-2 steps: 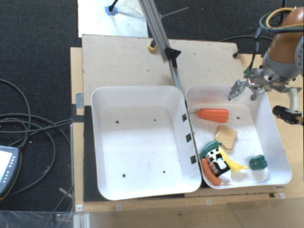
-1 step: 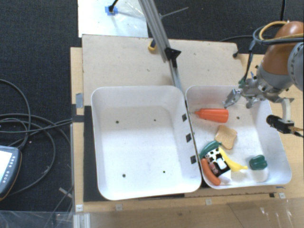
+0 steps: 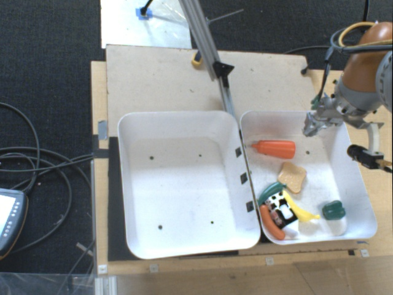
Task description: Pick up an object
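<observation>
The right bin [image 3: 350,165] holds an orange bottle [image 3: 274,147] lying on its side near the back. A tan bread slice [image 3: 292,177] lies in the middle. At the front sit a yellow banana [image 3: 301,211], a dark green pepper [image 3: 333,210], a red-orange hot dog [image 3: 271,221] and a black-and-white piece [image 3: 280,209]. My gripper [image 3: 312,126] hangs over the bin's back right part, up and to the right of the orange bottle, with nothing seen in it.
The left bin [image 3: 132,183] stands beside the right one, with a shared rim between them. A slanted grey pole [image 3: 202,32] crosses the back of the bench. Cables and a tablet [image 3: 9,217] lie off the bench at left.
</observation>
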